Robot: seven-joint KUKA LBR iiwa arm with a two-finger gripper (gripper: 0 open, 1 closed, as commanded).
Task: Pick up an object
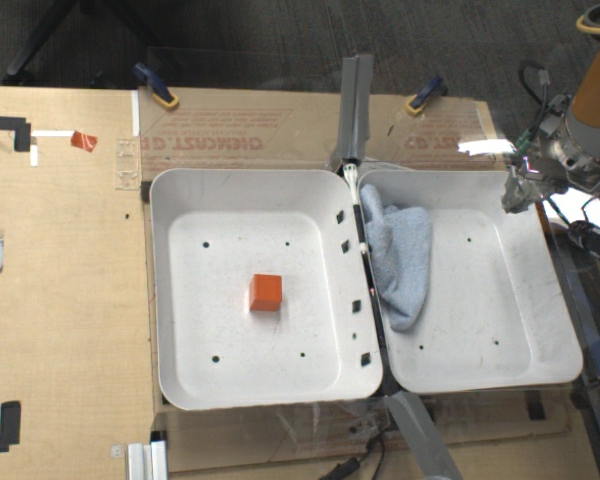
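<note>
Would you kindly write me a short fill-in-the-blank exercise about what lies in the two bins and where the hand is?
1. The orange block lies in the ____ bin of the view.
2. The light blue cloth lies in the right bin, against its ____ wall.
3. The hand is above the right bin's far ____ corner.

Missing words: left; left; right

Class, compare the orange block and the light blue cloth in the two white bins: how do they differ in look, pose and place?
The orange block is a small, solid cube with crisp edges; the blue cloth is soft, crumpled and much larger. The block sits near the middle of the left bin, away from its walls; the cloth lies in the right bin, bunched against the divider side. Both rest on a bin floor, apart from the gripper.
</note>
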